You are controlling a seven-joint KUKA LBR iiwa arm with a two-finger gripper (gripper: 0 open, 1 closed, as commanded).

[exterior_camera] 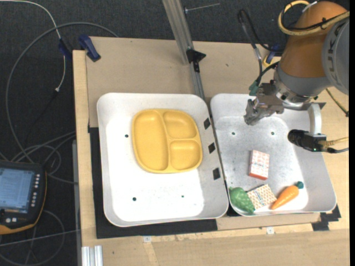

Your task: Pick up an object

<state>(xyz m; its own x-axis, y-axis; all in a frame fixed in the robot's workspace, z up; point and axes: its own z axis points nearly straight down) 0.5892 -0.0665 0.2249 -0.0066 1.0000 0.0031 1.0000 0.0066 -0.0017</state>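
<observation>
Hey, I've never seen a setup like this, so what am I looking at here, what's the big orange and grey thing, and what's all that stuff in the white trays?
This is one picture from a camera fixed above a workbench, looking down at a slant. The orange and grey thing is a robot arm reaching in from the right. At its end is a gripper, a two-finger claw, hanging over the far part of the right bin. Nothing can be seen between its fingers, and whether they are open or shut is hard to tell.

Two shallow white bins sit side by side. The left bin holds a yellow divided plate. The right bin holds a small orange and white box, and along its near edge a green toy vegetable, a patterned packet and a toy carrot.
</observation>
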